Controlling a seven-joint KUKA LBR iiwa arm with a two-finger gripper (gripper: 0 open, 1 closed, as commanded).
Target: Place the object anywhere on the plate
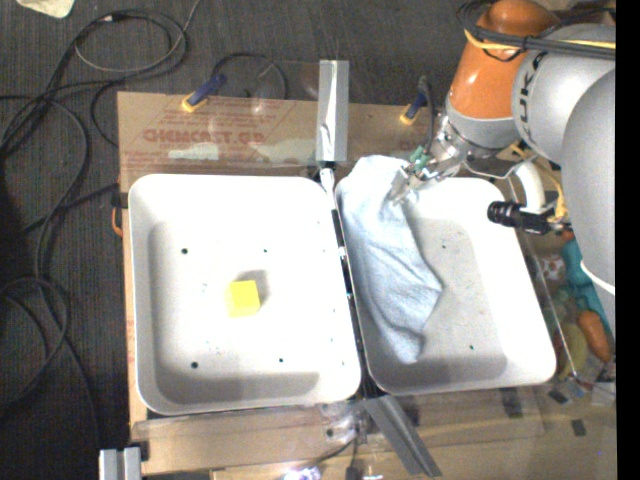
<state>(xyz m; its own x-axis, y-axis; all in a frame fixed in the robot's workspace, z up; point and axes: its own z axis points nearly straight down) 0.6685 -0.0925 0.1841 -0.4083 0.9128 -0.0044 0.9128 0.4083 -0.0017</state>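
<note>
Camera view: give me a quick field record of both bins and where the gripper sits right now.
left bin: holds a yellow block, lying near the middle of the floor
right bin: holds a pale cloth, draped along its left side from the far rim toward the near edge
gripper: over the far left corner of the right bin, at the cloth's upper end
plate: none identifiable in either bin
arm: reaches in from the right

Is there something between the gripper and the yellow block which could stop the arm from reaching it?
Only the bins' adjoining rims lie between them. The gripper hovers over the pale cloth in the right bin, while the yellow block sits alone in the left bin. No plate is visible.
</note>
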